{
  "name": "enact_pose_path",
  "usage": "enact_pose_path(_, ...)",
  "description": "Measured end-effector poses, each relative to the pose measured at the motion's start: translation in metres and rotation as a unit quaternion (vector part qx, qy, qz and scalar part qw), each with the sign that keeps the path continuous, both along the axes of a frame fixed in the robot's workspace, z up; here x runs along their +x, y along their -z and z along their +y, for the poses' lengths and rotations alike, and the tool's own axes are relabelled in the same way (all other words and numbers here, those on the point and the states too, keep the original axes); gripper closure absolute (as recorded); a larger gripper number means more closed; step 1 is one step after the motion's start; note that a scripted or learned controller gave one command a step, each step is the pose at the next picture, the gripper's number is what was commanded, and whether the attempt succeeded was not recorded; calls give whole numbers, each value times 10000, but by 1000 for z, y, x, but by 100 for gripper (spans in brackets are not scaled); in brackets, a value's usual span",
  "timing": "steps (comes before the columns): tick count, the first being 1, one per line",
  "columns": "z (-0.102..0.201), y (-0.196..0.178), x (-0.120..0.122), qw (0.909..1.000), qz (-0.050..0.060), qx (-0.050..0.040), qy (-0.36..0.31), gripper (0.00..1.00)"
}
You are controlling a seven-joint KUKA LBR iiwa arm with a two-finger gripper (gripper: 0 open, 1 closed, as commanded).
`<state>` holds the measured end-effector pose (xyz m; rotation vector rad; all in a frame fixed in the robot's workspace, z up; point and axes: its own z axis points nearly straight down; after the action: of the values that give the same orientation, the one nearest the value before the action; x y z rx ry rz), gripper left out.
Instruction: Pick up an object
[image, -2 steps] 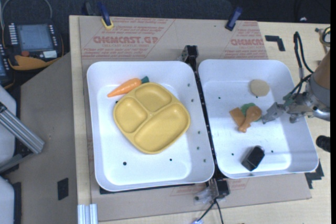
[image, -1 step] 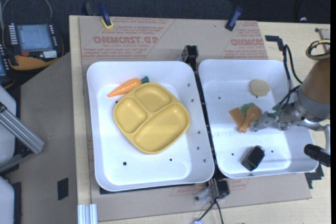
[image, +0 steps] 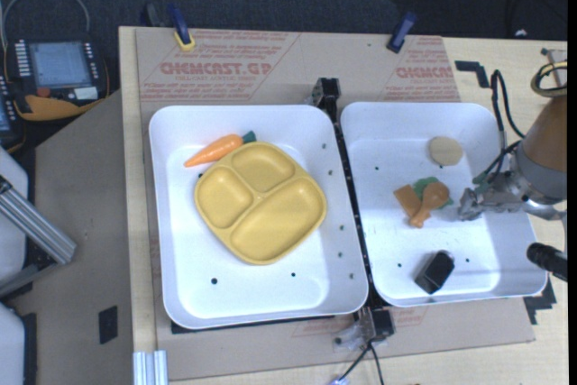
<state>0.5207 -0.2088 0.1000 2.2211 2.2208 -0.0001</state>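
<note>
Two shallow white bins sit side by side on the bench: the left bin [image: 171, 194] holds a yellow divided plate [image: 260, 203] with a toy carrot [image: 214, 150] at its upper edge. Within the right bin [image: 388, 275] lie a beige round piece [image: 444, 151], an orange-and-green toy [image: 422, 199] and a black block [image: 435, 271]. At its right side the gripper [image: 471, 204] hovers just beside the orange-and-green toy (too blurred to tell how far it is open, nothing visibly held).

— What's in the left bin [image: 167, 194]?

— I see a yellow divided plate [image: 260, 202] with a toy carrot [image: 213, 150] touching its upper-left edge.

— And the right bin [image: 388, 275]?

— A beige disc [image: 444, 151] near the top, an orange-and-green toy [image: 422, 199] mid-bin, a black block [image: 435, 271] near the front. My gripper [image: 471, 203] sits low just right of the orange toy — I can't tell its finger state.
</note>
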Motion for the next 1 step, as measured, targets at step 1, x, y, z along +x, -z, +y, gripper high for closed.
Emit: enact_pose_path(1, 6, -59, -5, 10000, -31, -13, -5, 100)
